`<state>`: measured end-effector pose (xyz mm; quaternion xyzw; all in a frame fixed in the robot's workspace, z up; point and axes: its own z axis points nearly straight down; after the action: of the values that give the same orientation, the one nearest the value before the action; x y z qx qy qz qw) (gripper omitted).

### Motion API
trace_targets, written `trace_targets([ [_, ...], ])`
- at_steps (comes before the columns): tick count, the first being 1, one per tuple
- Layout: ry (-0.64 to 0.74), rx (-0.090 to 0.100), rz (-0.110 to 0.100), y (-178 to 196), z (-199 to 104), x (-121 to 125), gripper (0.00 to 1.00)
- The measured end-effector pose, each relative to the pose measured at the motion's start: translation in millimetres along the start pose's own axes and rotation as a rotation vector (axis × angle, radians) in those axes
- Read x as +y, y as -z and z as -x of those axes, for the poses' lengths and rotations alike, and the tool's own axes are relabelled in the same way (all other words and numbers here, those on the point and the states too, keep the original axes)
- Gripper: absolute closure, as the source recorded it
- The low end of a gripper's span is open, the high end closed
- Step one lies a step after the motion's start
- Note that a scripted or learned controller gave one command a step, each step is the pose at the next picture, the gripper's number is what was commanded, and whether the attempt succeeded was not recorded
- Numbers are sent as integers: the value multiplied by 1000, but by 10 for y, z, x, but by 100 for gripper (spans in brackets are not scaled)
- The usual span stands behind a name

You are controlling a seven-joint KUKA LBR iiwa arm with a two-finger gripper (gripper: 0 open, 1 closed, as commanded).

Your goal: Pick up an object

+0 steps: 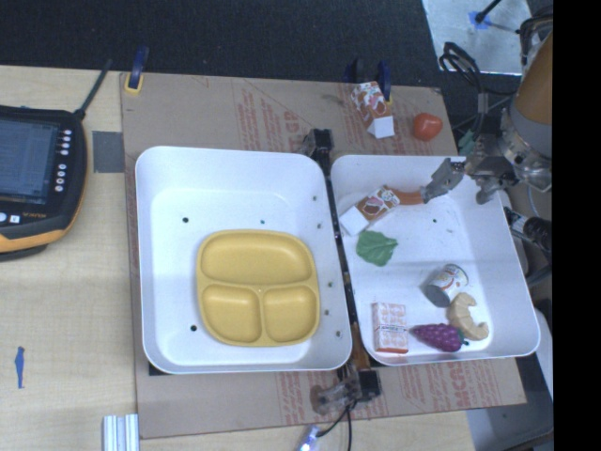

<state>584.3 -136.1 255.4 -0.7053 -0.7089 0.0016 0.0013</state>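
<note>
Camera view, left to right: yellow divided tray (256, 287) in the left bin (160, 181); right bin (515, 280) holding green leaf (377, 248), can (444, 284) and grapes (438, 336); gripper (464, 182), fingers spread apart and empty, above its far edge.
</note>
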Motion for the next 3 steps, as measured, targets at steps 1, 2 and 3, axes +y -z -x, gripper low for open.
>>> trace_targets([
  [1, -1, -1, 0, -802, 704, -590, 0],
  [2, 0, 1, -1, -1648, 294, -880, 0],
  [3, 4, 0, -1, -1543, 306, -877, 100],
])
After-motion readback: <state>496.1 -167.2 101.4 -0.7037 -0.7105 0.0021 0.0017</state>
